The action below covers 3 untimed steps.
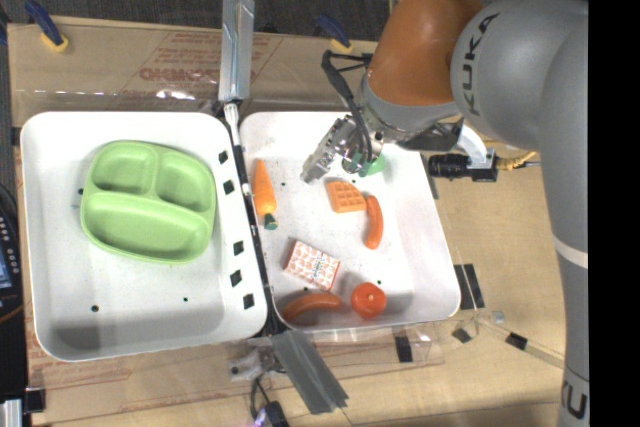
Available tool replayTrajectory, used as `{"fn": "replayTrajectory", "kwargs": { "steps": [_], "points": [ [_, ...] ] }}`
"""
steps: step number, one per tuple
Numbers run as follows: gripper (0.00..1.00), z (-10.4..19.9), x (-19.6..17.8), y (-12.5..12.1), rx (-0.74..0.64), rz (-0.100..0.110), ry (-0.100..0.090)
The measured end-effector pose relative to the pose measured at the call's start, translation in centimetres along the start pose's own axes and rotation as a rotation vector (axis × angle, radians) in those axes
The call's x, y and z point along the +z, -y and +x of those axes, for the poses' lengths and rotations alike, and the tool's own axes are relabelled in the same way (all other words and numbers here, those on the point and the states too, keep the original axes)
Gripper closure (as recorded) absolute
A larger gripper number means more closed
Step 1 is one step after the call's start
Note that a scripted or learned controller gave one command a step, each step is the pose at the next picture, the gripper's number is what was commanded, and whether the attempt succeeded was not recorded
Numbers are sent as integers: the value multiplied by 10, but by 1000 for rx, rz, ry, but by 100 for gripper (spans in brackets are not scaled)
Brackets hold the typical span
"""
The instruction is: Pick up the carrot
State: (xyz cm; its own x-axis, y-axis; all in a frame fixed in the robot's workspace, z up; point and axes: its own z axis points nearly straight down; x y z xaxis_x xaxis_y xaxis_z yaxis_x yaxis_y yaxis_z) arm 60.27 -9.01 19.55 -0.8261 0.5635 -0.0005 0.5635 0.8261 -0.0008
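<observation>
The carrot (263, 191) is orange with a small green end. It lies lengthwise in the right bin (440, 245), close to that bin's left wall. My gripper (330, 158) hangs over the upper middle of the right bin, to the right of the carrot and slightly farther back, apart from it. Nothing of the carrot is in the gripper. The grey arm with its orange band (425, 45) reaches in from the upper right.
Also in the right bin lie a waffle piece (345, 196) just below the gripper, a red sausage (373, 221), a tomato (368, 299), a patterned box (311, 265) and a brown bun (310, 307). The left bin (60, 315) holds a green divided plate (150, 200).
</observation>
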Motion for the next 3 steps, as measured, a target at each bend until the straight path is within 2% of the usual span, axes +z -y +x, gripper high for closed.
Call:
{"fn": "replayTrajectory", "kwargs": {
  "steps": [1,2,3],
  "points": [
    [0,42,6,-34,-111,2,-5],
    [0,26,5,-29,-363,-1,0],
    [0,-10,4,-15,-765,-1,1]
  ]
}}
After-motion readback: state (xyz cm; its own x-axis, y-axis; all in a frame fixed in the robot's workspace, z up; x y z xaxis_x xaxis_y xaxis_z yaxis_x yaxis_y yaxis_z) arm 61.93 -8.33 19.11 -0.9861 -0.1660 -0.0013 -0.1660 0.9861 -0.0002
